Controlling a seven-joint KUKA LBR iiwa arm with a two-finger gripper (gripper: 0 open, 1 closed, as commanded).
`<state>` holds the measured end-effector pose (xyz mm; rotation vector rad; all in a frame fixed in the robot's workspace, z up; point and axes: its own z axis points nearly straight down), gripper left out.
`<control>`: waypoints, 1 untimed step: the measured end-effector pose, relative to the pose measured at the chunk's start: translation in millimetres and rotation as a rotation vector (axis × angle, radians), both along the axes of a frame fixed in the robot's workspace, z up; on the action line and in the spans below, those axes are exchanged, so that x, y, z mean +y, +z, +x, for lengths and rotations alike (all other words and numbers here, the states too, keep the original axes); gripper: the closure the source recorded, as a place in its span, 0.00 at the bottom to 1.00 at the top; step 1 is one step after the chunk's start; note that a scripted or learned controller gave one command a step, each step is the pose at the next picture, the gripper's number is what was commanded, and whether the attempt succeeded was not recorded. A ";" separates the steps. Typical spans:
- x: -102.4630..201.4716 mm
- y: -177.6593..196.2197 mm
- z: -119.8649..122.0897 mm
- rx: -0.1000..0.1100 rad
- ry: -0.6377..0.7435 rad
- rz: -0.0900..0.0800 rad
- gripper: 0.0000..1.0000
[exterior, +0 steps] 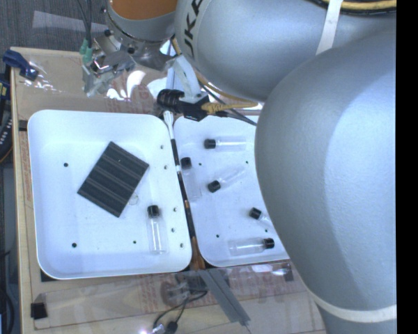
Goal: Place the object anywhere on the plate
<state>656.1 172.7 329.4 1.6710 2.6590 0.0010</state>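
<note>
Here, a clear glass vial with a black cap (154, 229) lies in the left white bin (49, 186), just right of the dark ribbed square plate (113, 179), while the tool (97, 68) hovers beyond the far edge, its grip impossible to tell.

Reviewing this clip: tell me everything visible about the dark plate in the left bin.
The plate is a flat, dark grey to black square slab with parallel ridges running across its top. It looks like rigid plastic or rubber. It lies flat on the floor of the left bin, turned so its corners point like a diamond, toward the bin's left-centre. Nothing rests on it. The nearest vial, clear with a black cap, lies apart from it.
</note>
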 end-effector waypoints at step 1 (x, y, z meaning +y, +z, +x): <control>-69.6 -47.3 0.3 0.004 -0.006 -0.003 1.00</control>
